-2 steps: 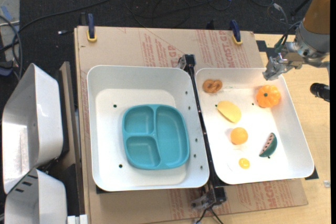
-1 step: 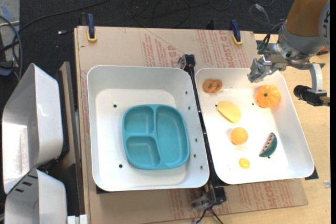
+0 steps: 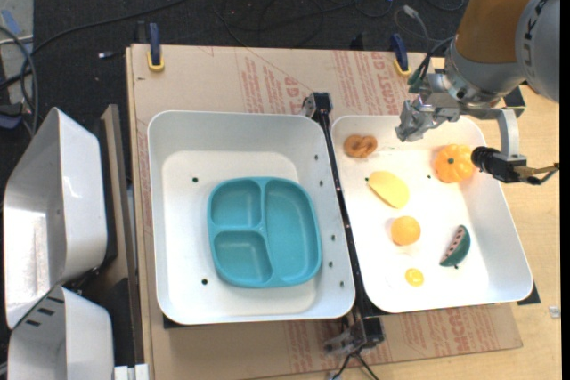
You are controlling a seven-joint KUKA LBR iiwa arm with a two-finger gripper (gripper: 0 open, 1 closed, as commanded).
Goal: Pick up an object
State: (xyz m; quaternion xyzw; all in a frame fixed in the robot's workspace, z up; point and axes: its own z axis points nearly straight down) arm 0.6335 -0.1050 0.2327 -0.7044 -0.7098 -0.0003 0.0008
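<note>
While its fingers hang slightly parted and hold nothing at the upper edge of the right bin (image 3: pixel 508 276), the gripper (image 3: pixel 408 131) sits just right of the brown pretzel (image 3: pixel 360 145), the nearest object, lying to its lower left.

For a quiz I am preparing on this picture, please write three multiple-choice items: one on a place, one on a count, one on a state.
1. Where does the teal divided plate lie?
A. left bin
B. right bin
C. bare bench

2. How many items lie in the right bin?
A. three
B. six
C. nine

3. Where is the gripper?
A. over the left bin
B. over the right bin's far edge, near the pretzel
C. off the bench

Answers: 1 A, the plate sits in the left bin. 2 B, six pieces count out. 3 B, it hangs beside the pretzel.
</note>
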